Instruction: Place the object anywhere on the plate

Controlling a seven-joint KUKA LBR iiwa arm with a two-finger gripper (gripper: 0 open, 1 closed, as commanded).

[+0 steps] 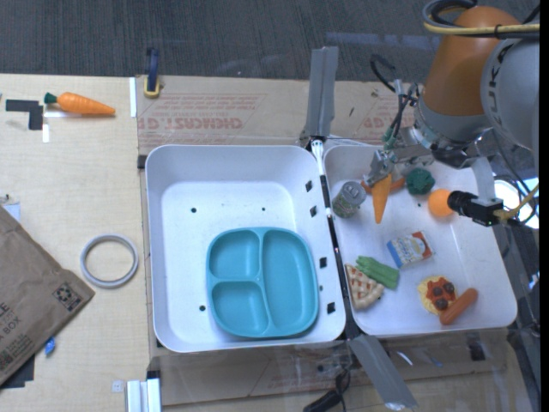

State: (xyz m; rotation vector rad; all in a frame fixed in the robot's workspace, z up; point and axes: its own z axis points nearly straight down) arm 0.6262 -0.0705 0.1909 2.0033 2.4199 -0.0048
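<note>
While end effector (383, 177) grips carrot (380, 199), plate (262, 282) sits left

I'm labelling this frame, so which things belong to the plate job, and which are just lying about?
Job: gripper, carrot hanging at its tip, blue plate.

Lying about: can, orange ball, pizza slice, spare carrot, tape ring.

Pale wooden bench (69, 196), two white bins (171, 230) side by side, toy carrot (79, 104) at far left, tape ring (109, 259), brown cardboard box (30, 303) at left edge
</note>
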